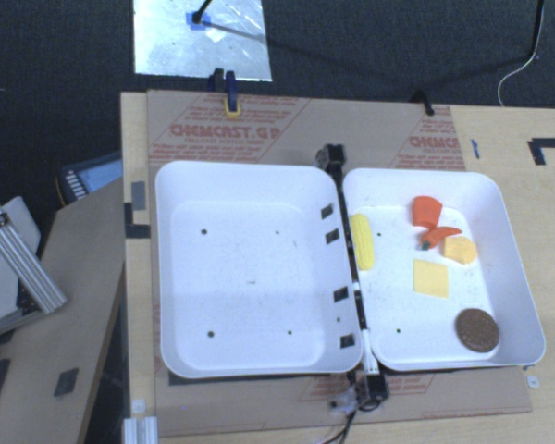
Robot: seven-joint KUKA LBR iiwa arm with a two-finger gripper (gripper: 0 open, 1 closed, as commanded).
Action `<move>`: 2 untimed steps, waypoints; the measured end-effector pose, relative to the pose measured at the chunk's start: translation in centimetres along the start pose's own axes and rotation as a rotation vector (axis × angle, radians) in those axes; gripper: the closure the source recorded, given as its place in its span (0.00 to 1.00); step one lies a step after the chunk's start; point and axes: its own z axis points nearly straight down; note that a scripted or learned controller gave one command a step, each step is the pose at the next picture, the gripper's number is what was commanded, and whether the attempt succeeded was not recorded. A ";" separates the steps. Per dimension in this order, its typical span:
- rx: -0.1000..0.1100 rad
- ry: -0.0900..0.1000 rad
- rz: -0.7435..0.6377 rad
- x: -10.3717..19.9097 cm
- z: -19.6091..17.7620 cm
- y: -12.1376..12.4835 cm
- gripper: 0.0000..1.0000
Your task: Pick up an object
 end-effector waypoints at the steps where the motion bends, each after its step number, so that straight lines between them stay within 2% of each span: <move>1: 0.000 0.000 0.000 0.0 0.0 0.0 1.00; 2: 0.000 0.000 0.000 0.0 0.0 0.0 1.00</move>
